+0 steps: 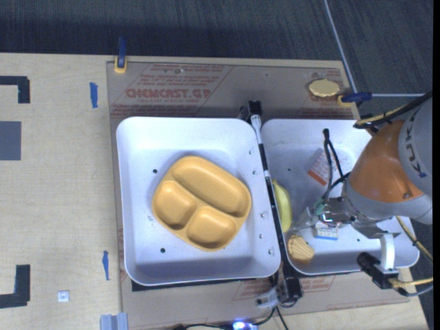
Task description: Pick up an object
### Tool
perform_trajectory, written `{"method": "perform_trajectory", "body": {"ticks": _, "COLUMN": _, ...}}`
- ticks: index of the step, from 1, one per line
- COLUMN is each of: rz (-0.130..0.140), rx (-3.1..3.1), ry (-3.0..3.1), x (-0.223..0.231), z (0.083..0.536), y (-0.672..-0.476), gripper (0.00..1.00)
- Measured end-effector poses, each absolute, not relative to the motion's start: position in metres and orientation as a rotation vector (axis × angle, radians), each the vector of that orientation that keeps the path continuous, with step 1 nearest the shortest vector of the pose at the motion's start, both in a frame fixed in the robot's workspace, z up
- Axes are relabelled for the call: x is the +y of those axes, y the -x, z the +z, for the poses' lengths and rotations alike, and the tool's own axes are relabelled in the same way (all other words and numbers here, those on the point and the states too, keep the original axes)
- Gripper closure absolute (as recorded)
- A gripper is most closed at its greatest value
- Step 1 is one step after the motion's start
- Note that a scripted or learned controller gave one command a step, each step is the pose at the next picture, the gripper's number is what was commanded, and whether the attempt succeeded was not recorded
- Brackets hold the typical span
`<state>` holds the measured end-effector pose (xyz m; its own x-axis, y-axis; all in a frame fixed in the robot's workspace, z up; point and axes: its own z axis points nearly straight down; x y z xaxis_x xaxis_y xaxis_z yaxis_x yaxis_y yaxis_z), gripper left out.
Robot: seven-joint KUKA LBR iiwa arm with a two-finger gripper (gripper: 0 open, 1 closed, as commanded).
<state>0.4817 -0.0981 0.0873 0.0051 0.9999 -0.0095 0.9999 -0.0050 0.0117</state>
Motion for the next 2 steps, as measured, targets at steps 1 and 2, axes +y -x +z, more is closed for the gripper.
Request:
{"method": "perform_trajectory", "body": {"ticks": 1, "rz": 0.002, "rx": 2.203, "ry": -2.217, "x": -0.0976, "z": 0.0873, "y": -0.4817, "gripper": 0.00}}
{"method": "perform_trajectory", "body": {"ticks": 2, "rz": 0.003, "rx": 2.206, "ry": -2.216, "x": -0.0982, "z": 0.0872, "y": -0.4816, "gripper": 0.00}}
